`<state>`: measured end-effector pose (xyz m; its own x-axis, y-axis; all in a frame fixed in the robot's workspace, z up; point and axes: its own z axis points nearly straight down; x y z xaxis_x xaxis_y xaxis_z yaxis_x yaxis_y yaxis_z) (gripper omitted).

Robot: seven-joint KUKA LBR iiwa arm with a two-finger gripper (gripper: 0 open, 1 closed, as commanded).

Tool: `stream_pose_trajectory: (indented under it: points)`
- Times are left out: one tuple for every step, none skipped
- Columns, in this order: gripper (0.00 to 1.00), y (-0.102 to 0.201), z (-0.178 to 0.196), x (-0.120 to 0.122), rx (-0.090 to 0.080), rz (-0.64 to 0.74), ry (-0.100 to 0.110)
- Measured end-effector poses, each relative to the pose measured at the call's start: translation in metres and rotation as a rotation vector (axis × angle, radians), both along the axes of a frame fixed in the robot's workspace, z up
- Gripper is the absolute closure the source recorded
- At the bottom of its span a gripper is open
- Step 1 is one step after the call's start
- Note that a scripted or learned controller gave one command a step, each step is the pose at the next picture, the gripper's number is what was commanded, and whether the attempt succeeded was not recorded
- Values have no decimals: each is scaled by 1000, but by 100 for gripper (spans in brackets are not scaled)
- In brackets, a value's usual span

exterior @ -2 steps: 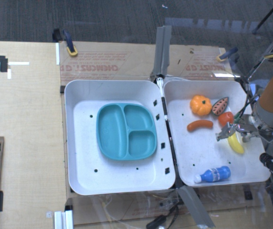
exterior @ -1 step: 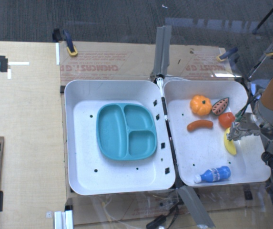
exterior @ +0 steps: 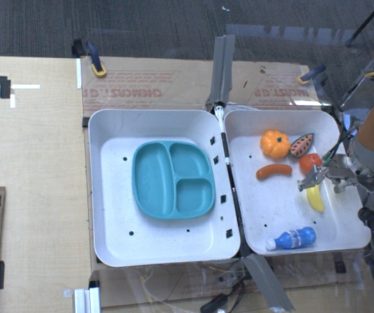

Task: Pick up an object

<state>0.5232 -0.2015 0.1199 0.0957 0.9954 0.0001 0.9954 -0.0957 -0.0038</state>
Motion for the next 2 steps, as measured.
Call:
stream_pose_trajectory:
  points:
    - [0, 2, -30, 31, 3, -37, -1]
    - [100, 2, -21, 31, 2, -38, 0]
